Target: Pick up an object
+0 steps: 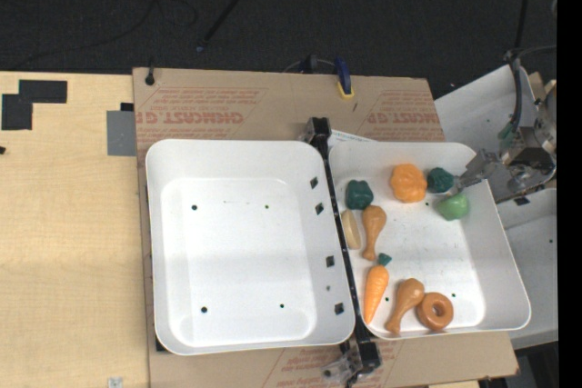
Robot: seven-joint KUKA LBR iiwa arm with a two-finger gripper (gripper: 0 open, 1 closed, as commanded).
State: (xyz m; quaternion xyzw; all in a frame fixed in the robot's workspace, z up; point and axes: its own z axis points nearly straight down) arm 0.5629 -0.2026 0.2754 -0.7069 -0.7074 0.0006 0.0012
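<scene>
Landmark: I place everything against the orange pumpkin (408, 182), which sits in the upper part of the right bin (496, 236).
Right bin: a shallow white tray, touching the left bin (236, 245) along a black divider.
Dark teal piece (440, 179): just right of the pumpkin, close beside it.
Green ball (453, 206): down and right of the pumpkin, just below the teal piece.
Green pepper (359, 194): left of the pumpkin, near the divider.
Tan gourd (373, 228): below and left of the pumpkin, standing lengthwise.
Pale piece (351, 230): touching the gourd's left side; I cannot tell what it is.
Carrot (376, 286): well below the pumpkin, tip pointing down, green top up.
Second gourd (404, 303): well below the pumpkin, just right of the carrot.
Doughnut (436, 311): touching the second gourd's right side, lowest of the lot.
Pincer (475, 171): right of the pumpkin, at the bin's right rim, its tip near the teal piece and green ball. I cannot tell how it stands or whether it has hold of anything.
Arm (527, 154): grey, further right of the pumpkin, outside the bin.
Tabletop (64, 223): pale wood, well left of the pumpkin, beyond the left bin.
</scene>
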